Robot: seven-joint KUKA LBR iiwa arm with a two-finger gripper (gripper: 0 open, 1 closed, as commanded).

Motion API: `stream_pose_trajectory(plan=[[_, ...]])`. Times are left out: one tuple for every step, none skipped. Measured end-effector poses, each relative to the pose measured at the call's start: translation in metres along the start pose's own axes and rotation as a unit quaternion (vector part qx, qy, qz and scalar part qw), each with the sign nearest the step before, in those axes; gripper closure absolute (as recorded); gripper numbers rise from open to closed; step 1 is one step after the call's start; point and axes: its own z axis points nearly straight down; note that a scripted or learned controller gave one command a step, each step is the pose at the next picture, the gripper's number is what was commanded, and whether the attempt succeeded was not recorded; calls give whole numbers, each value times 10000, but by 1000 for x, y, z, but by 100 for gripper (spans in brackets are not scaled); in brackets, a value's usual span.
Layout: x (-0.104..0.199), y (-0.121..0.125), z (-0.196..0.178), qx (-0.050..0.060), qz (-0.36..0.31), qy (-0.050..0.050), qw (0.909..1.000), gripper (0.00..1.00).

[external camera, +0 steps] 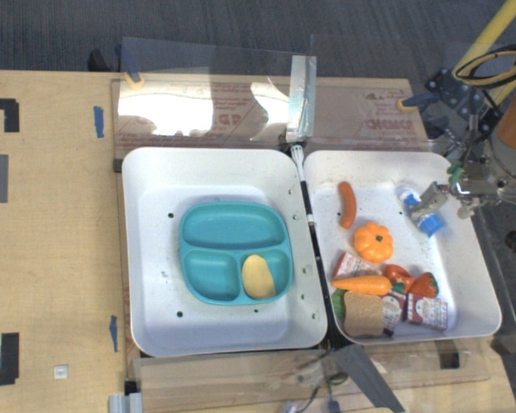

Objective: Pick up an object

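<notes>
my pincer (432, 198) hangs over the upper right part of the right bin (482, 256), reaching in from the right edge of the bench. whether it is open or closed i cannot tell from this slanted look. just beside it lie two small blue and white pieces: one (410, 199) to its left and a blue cylinder-like one (430, 224) just below it. i cannot tell if i touch either.

the rest of the right bin's load sits lower and to the left. a sausage (347, 205) lies nearly upright in the picture near the bin's left wall. below it rests a small orange pumpkin (374, 243). under that a carrot (362, 285) lies crosswise, with red pieces (410, 280) to its right, a brown slice of bread (365, 314) beneath it and a red and white packet (424, 312) at the lower right. these things crowd together, touching or overlapping.

the left bin (146, 231) holds a teal divided plate (228, 231), and a yellow potato-like lump (258, 277) rests in its lower right compartment, well apart from my pincer.
</notes>
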Motion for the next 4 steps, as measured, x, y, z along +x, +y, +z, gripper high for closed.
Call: stream_pose_trajectory(plan=[[68, 19, 106, -48, -574, -12, 9983, 0], [67, 20, 95, -71, -563, -21, 9984, 100], [155, 64, 4, -70, -431, 10, 9990, 100], [150, 60, 10, -8, -391, -4, 9992, 0]])
